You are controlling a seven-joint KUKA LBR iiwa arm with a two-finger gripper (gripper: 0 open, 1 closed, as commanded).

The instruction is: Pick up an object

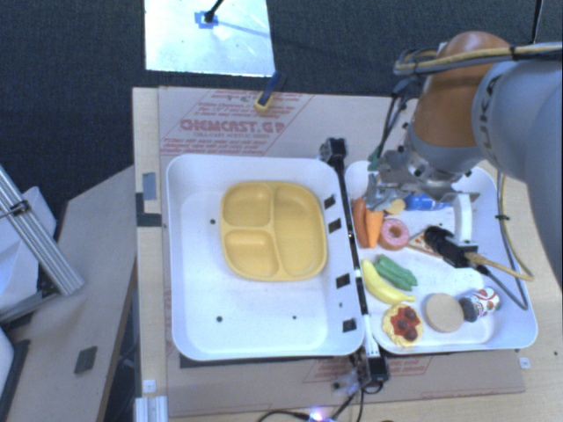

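Two white bins (189, 323), one yellow tray (271, 229), one banana (383, 285), pincer (384, 193) state unclear

You are looking at a thick grey arm (519, 104) wearing a rounded orange band (449, 95), with dark cables (413, 60) running alongside it.

Two white bins (189, 323) sitting side by side. One yellow divided plate (271, 229). One banana (382, 284), one carrot (373, 227), one donut (393, 234), one pizza slice (405, 323), one cookie (443, 312).
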